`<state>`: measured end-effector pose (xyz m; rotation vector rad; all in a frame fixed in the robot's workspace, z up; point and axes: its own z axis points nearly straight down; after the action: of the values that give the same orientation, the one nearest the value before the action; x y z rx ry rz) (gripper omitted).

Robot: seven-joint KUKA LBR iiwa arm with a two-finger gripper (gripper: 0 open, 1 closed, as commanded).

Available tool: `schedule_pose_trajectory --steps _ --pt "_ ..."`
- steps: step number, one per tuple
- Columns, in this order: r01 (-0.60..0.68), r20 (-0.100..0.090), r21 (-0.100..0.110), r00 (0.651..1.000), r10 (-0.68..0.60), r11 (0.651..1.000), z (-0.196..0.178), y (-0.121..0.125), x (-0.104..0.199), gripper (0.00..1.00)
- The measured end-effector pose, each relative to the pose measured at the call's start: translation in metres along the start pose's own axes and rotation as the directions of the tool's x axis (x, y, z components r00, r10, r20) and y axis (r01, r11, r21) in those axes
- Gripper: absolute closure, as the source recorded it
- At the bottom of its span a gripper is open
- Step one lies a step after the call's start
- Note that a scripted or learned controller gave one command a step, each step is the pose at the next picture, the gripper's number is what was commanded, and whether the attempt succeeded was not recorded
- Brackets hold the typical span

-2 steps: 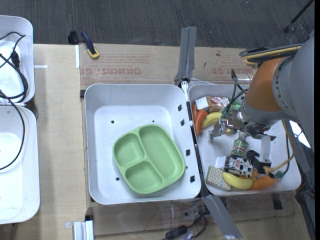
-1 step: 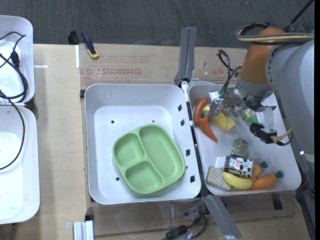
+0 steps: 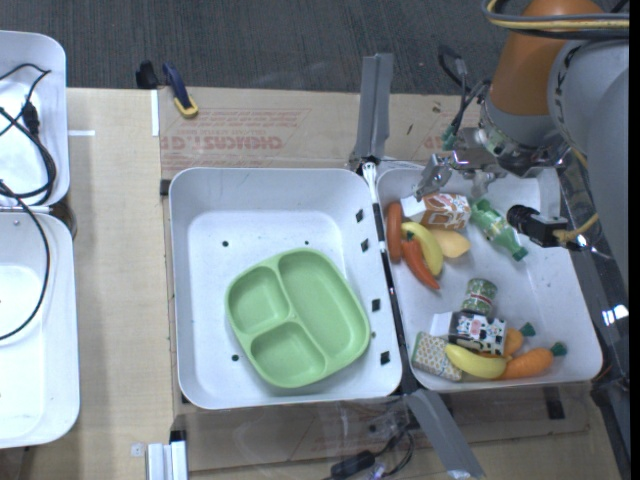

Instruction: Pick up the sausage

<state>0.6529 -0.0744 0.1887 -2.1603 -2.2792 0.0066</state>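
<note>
Sausage (image 3: 394,230) partly under banana (image 3: 424,249); jaws indistinct.

Bright, even light from above here; the white bins (image 3: 200,268) nearly wash out, and the green tray (image 3: 297,318) throws barely a shadow. Focus is fairly sharp mid-frame, softer on the orange-banded arm (image 3: 545,53) at top right.

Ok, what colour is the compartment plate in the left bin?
Light green plate, three compartments, seen plainly in the camera view.
</note>
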Motion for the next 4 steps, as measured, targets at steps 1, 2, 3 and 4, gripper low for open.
schedule_pose_trajectory --steps 1,2,3,4 --pt "0.162 -0.002 0.001 0.987 -0.162 0.987 0.097 -0.064 -0.018 0.0" --pt "0.141 -0.003 0.001 0.99 -0.141 0.99 0.101 -0.113 -0.024 0.0" --pt "0.136 -0.004 0.005 0.991 -0.136 0.991 0.095 -0.113 -0.026 1.0" --pt "0.137 -0.003 0.005 0.991 -0.137 0.991 0.095 -0.113 -0.026 0.0"
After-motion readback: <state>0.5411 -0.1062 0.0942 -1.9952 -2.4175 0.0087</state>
